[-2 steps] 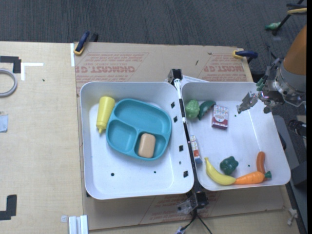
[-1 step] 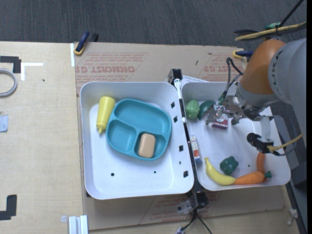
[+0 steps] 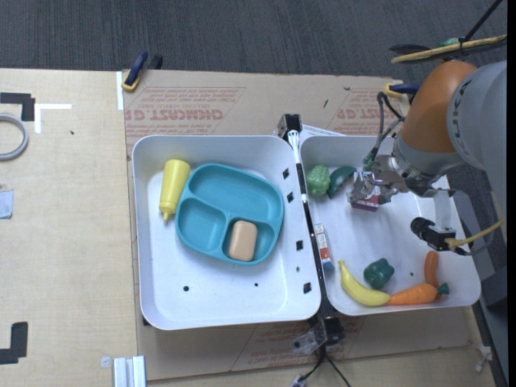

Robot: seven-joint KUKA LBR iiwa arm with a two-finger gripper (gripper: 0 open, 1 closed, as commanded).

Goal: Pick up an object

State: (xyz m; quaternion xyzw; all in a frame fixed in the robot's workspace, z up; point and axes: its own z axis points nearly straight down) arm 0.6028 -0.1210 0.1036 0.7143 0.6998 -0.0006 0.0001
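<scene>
Single fixed camera, mounted above the surface (image 3: pixel 64 240), looking down at a slant. Far edge of the surface runs across the top of the frame, with dark floor (image 3: pixel 242 14) beyond it. Both white bins sit within the frame: left bin (image 3: pixel 153 289) near centre, right bin (image 3: pixel 472 289) toward the right side. Moderate distance; bin contents read clearly. Arm (image 3: pixel 463 107) enters from the right edge, its orange band (image 3: pixel 431 107) high in the frame, partly cropped.

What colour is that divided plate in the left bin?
Teal blue: the divided plate, seen in the camera view.
</scene>
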